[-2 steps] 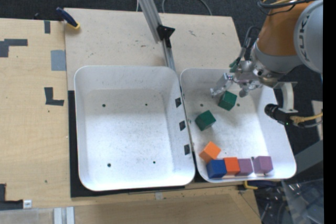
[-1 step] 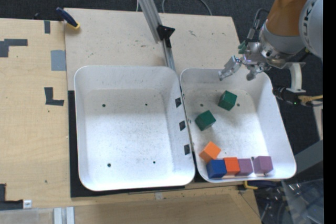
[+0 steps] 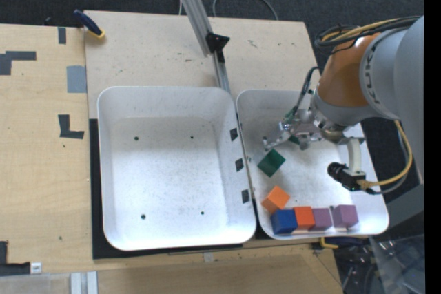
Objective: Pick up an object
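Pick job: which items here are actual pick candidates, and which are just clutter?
Pick candidates, all in the right bin:
green block, just below the gripper
orange block
blue block
second orange block
two purple blocks

Clutter:
left bin
blue-and-yellow clamp
grey tape patches

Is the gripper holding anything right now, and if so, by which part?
Nothing shows between the fingers of the gripper. The green block lies just below it in the right bin.
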{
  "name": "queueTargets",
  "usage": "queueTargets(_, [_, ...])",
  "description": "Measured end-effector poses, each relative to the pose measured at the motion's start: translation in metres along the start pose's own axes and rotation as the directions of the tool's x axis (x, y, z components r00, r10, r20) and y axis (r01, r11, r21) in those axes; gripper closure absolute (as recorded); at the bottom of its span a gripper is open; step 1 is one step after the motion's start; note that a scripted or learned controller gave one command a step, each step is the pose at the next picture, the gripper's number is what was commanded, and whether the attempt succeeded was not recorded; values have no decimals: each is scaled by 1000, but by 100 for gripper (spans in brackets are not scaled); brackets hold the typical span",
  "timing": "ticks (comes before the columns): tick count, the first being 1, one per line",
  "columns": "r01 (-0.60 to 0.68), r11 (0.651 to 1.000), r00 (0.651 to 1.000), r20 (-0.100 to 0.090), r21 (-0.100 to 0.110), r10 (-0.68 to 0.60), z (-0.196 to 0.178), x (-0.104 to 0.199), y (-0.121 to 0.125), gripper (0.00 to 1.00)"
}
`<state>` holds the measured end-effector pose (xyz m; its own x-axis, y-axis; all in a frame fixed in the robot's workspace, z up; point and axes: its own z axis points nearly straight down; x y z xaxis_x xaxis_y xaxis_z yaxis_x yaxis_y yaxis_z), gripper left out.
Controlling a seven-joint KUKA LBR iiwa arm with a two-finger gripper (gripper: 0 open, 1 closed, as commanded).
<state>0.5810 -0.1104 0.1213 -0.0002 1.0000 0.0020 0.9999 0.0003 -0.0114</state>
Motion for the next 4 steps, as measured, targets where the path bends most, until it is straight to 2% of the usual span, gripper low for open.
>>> queueTargets(1, [0, 1000, 1000, 0, -9, 0, 30, 20, -37, 0])
queueTargets(2, [0, 1000, 1000, 0, -7, 0, 21, 20, -37, 100])
queueTargets(3, [7, 1000, 1000, 1, -20, -7, -75, 79, 24, 100])
queueTargets(4, [10, 1000, 1000, -1, -9, -10, -70, 180, 22, 100])
